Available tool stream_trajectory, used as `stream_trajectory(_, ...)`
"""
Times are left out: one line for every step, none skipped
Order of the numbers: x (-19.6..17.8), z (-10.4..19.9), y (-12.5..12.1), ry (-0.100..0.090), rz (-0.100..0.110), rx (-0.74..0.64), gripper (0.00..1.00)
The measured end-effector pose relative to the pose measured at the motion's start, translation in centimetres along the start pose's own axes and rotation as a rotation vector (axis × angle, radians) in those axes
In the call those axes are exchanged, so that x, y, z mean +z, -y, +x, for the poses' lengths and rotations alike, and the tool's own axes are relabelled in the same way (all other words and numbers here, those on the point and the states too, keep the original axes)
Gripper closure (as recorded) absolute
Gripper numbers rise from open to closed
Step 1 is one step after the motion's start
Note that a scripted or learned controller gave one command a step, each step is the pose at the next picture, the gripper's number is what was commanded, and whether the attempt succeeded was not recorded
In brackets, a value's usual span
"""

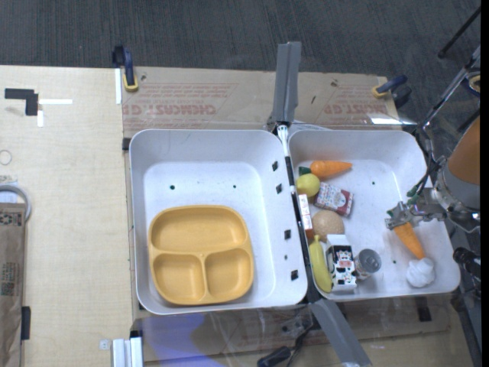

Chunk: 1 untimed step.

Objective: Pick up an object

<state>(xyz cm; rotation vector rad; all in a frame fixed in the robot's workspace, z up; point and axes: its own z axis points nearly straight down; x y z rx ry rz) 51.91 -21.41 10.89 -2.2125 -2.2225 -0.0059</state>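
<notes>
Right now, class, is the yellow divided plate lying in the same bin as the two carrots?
No. The yellow plate lies in the left bin.

The arm [467, 167] entered from the right, its orange band just above and to the right of the wrist. From there the wrist reached left and slightly down to the gripper [399, 219], which sat low, at the leftmost end of the arm. Its 2 fingers pointed left. Whether they stood apart or together could not be told from this slant.
</notes>
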Motion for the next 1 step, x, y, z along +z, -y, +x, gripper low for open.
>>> stream_trajectory(-11.86, 3.26, -1.16, 0.008, -0.001, 0.254, 1.0)
